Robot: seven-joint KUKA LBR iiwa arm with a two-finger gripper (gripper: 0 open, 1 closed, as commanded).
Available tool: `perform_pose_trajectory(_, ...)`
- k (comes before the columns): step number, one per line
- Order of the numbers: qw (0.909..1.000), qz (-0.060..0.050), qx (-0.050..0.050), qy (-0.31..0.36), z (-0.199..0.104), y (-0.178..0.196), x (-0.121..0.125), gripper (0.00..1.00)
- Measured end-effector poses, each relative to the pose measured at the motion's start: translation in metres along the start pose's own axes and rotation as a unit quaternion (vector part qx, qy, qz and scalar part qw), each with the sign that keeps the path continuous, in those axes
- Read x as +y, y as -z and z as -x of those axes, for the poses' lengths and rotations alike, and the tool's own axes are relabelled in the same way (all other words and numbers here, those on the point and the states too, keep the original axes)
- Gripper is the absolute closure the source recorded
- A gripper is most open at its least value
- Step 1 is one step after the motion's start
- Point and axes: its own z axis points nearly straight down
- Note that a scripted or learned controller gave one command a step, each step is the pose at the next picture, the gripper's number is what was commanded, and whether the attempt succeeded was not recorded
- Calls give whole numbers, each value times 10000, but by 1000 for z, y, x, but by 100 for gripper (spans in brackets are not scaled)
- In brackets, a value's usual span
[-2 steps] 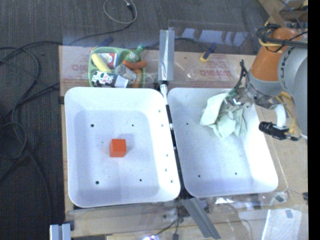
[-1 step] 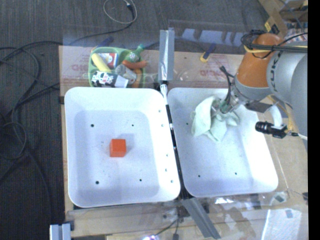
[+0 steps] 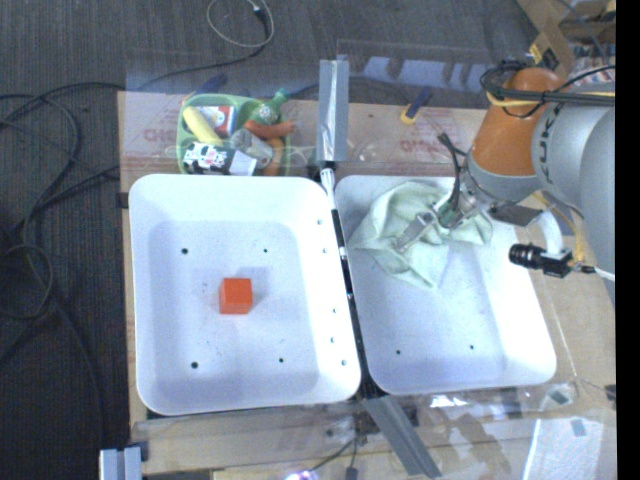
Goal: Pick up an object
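A small orange cube (image 3: 236,295) lies near the middle of the left bin (image 3: 160,208). A crumpled pale green cloth (image 3: 400,253) sits in the far part of the right bin (image 3: 480,348). My gripper (image 3: 427,226) is low over that cloth, touching or pressing into its upper right folds. The grey arm with its orange band (image 3: 512,133) comes in from the right above the bin's far right corner and hides part of the cloth.
A green basket (image 3: 232,136) of small toys stands behind the left bin. A metal post (image 3: 333,108) rises between the bins at the back. A black fitting (image 3: 535,258) sticks out by the right bin's right rim. Cables lie on the floor to the left.
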Motion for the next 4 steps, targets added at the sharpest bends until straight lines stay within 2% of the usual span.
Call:
perform_pose_trajectory(1, 9995, -114, 42, -277, -35, -1, 46, 0)
perform_pose_trajectory(2, 9997, -64, 52, -220, -100, 91, 84, 0)
perform_pose_trajectory(3, 9963, -71, 58, -854, -57, 90, 61, 0)
perform_pose_trajectory(4, 9882, -79, 69, -1531, -49, 21, 14, 0)
